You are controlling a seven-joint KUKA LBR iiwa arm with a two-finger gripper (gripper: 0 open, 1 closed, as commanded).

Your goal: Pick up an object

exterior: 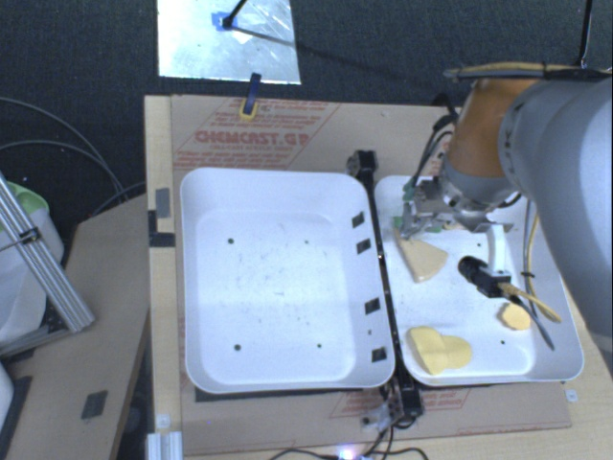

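Dark carpet lies round a bench topped with a brown sheet (287, 127) printed in red. At the upper left of the frame a shiny square plate (228, 25) rests on the carpet, and at the far left edge stands a slanted metal rail (43, 266).

Two white bins sit side by side on the sheet, their inner rims touching along a dark strip down the middle. The left bin (278, 276) takes the centre of the frame, and the right bin (560, 357) the lower right.

The grey arm (565, 151) fills the upper right, with its orange band (479, 113) above the wrist. The gripper (414, 224) hangs low over the upper left corner of the right bin, close to the dividing strip. The wrist hides its working end, so I cannot tell whether it is open or shut, and nothing can be seen held in it.

A pale wedge (426, 260) lies just below the gripper, its narrow upper end right at the tip. Whether they touch I cannot tell. A yellow lump (440, 349) lies near the bin's lower rim, well apart from the gripper. A small yellow piece (515, 316) lies to the right of the wedge.
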